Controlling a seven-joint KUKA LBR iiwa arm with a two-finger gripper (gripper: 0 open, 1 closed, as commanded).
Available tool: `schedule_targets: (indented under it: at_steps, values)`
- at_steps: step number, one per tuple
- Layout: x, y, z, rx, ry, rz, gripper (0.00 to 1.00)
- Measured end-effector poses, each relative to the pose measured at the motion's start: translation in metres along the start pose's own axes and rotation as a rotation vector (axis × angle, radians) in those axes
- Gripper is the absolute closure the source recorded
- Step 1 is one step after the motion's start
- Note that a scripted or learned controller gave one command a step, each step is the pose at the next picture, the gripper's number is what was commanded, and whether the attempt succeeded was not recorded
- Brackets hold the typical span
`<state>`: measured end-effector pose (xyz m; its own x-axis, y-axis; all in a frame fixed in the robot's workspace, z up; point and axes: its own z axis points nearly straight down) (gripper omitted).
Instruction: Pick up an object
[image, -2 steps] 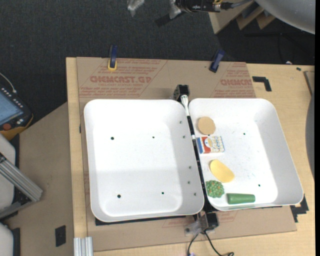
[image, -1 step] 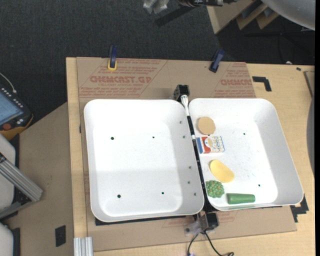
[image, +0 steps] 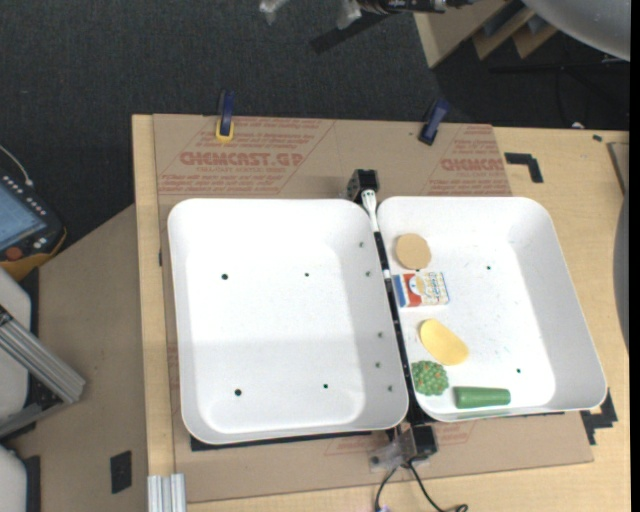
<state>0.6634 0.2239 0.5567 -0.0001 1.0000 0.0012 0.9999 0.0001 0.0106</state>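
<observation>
Several small objects lie along the left side of the right bin (image: 520, 300). From back to front they are a round tan cookie (image: 412, 251), a small red, white and blue carton (image: 419, 290), a yellow lemon-like piece (image: 443, 342), a green broccoli floret (image: 430, 377) and a green cylinder (image: 482, 397) lying on its side. A grey part of the arm (image: 590, 22) shows at the top right corner, far above the bench.
The left bin (image: 270, 320) sits beside the right one, joined by a black strip with clips. Both rest on a brown cardboard sheet (image: 300, 150) held by blue and yellow clamps at the back. A device with a blue screen (image: 20, 220) lies at the left.
</observation>
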Motion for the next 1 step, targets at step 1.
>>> schedule_targets:
  at_steps: [1]
  values:
    - [0.0007, 0.0002, -0.0112, -0.005, 0.001, -0.001, 1.0]
